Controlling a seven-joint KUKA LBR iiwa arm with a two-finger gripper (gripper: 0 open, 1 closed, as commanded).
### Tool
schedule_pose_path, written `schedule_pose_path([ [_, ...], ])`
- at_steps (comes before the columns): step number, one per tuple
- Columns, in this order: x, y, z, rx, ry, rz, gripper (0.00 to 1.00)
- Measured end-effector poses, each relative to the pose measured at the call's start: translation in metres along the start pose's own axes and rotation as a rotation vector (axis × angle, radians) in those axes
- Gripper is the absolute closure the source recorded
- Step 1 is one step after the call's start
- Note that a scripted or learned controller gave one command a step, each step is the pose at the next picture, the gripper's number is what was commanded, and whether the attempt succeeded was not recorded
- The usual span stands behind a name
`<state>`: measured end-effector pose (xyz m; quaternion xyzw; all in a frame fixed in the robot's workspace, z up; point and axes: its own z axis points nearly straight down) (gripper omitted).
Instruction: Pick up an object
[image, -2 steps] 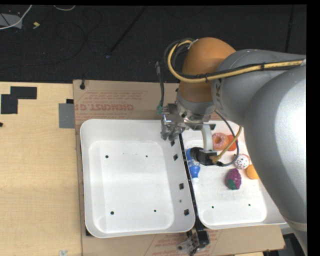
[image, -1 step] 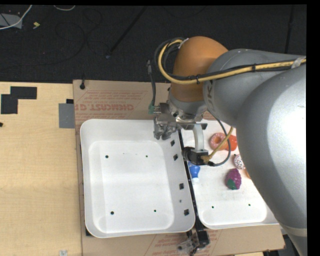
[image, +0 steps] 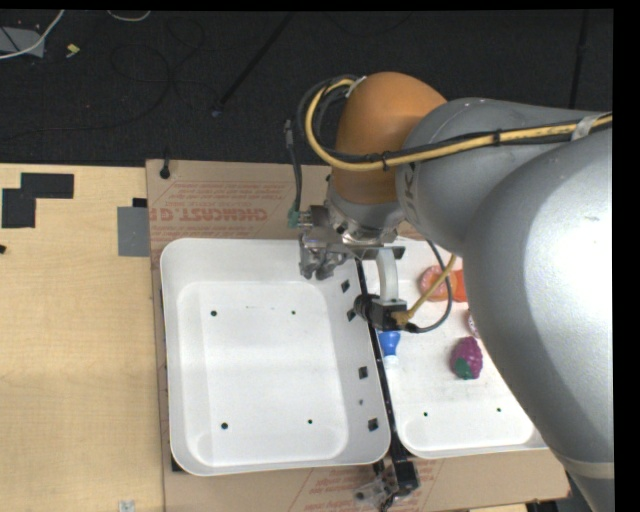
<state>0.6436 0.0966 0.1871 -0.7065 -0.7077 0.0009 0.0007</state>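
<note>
The claw hangs over the far right corner of the left bin, just beside the ridge where the two bins meet. Its dark metal fingers point down toward the white floor, but they blur into one grey cluster, so I cannot tell whether they stand wide or narrow; nothing can be made out between them.

The things to be picked all lie in the right bin, on the arm's side of the claw. Nearest is a small blue object, just past the dividing ridge and nearer the camera than the claw — partly covered by a black fitting and a looped cable that hang from the wrist. Farther off is a purple-and-green toy, likely a plastic fruit, lying free on the bin floor. An orange-and-pink object sits beside the wrist, crossed by a yellow cable and half hidden by the arm's grey body, which overhangs much of that bin.

The black clips along the ridge between the bins stand directly between the claw and these objects. Both bins rest on a cardboard sheet printed with red lettering, laid on the pale wooden desk.
</note>
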Motion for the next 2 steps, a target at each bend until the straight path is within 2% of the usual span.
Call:
schedule_pose_path([
  [1, 0.021, 0.0, 0.021, 0.002, -0.001, 0.0, 1.0],
  [2, 0.064, 0.0, -0.024, 0.0, 0.0, 0.0, 1.0],
])
